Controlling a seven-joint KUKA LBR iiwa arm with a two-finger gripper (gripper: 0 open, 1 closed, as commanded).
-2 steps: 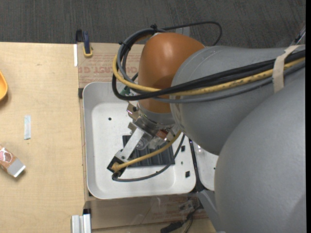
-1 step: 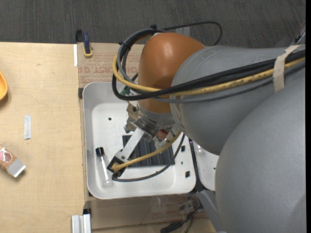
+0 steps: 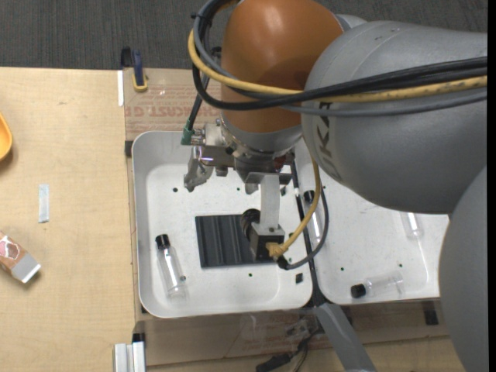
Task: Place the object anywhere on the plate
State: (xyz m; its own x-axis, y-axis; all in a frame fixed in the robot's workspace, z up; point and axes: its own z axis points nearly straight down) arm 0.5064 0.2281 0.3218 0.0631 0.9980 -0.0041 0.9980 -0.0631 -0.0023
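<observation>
Seemingly spread wide and empty at the end effector, with the clear vial lying apart toward its lower left in the view, black-capped end nearer, long axis running up-and-down the view, and the black ribbed plate just below it.

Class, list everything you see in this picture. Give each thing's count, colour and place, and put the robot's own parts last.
bins: two, white, side by side on the bench
ribbed slab: one, black, flat in the left bin's middle
left-bin vial: one, clear with a black cap, by that bin's left wall
right-bin vials: two, clear, one near the front, one further back
strip: one, pale, on the bench left of the bins
packet: one, brown and grey, at the bench's left edge
clamp: one, blue, at the bench's back edge
arm: one, grey with an orange band, over both bins
hand: one, metal, above the left bin
</observation>
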